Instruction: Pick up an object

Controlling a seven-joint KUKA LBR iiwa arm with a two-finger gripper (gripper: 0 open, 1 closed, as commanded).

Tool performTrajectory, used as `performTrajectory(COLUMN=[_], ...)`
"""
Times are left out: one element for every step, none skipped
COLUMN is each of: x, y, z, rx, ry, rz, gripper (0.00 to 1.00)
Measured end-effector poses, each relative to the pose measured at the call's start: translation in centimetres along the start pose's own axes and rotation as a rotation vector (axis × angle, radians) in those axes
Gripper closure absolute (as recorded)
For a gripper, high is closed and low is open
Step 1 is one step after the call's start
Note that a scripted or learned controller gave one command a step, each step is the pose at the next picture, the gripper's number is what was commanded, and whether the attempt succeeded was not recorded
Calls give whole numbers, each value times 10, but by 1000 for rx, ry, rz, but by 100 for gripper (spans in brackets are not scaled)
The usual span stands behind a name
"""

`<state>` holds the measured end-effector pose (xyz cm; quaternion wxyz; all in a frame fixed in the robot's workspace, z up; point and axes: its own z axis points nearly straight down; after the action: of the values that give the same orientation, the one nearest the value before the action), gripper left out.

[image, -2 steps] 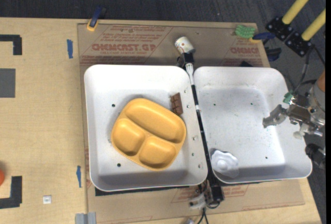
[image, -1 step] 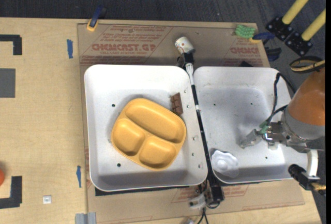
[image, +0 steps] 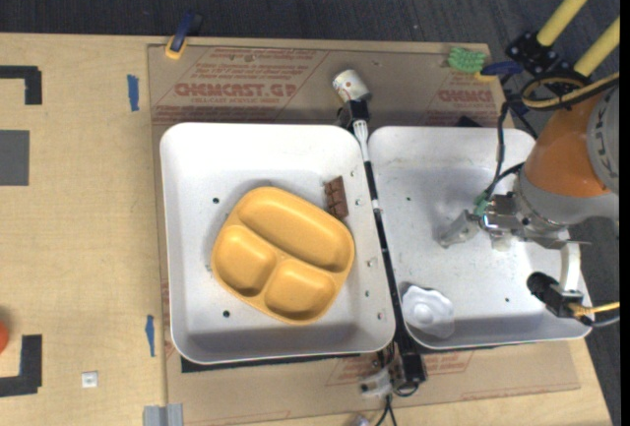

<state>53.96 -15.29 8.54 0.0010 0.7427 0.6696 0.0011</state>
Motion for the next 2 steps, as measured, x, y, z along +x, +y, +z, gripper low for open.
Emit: performTrajectory(x=[4, 37], y=[49, -28], z=[0, 0], rx=[1, 4], ry=[-1, 2], rz=[-151, -219], gripper=[0, 0])
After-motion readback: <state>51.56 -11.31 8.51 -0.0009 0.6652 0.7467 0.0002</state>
